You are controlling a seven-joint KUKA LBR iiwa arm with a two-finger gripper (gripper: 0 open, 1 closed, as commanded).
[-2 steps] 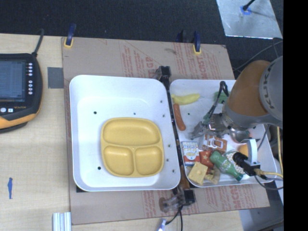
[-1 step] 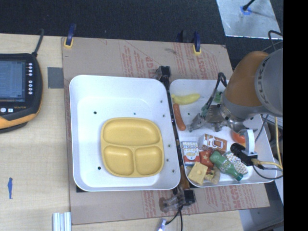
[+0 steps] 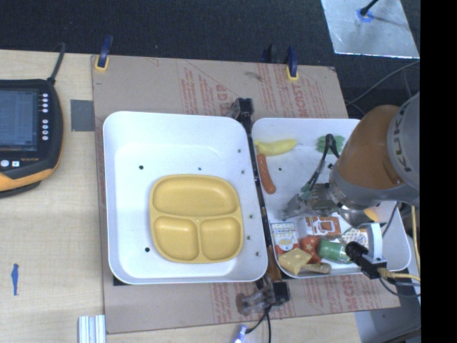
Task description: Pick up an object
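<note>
The right bin (image 3: 307,126) holds the loose objects. A yellow banana-like piece (image 3: 275,146) and an orange-red sausage shape (image 3: 266,174) lie near its left wall. A green item (image 3: 330,145) sits at the back, partly behind the arm. Toward the front lie two white printed packets (image 3: 283,234) (image 3: 326,226), a red piece (image 3: 310,245), a green cylinder (image 3: 334,251) and a yellow wedge (image 3: 294,261). My gripper (image 3: 294,209) hangs low over the bin's middle, just behind the packets and right of the sausage shape. Nothing is visibly held in it.
The left bin (image 3: 121,191) carries a yellow three-compartment plate (image 3: 196,216). A tablet-like pendant (image 3: 25,134) lies on the bench at far left. The orange-banded wrist (image 3: 368,156) covers the right bin's back right part. Clamps and cables sit at the bins' seam.
</note>
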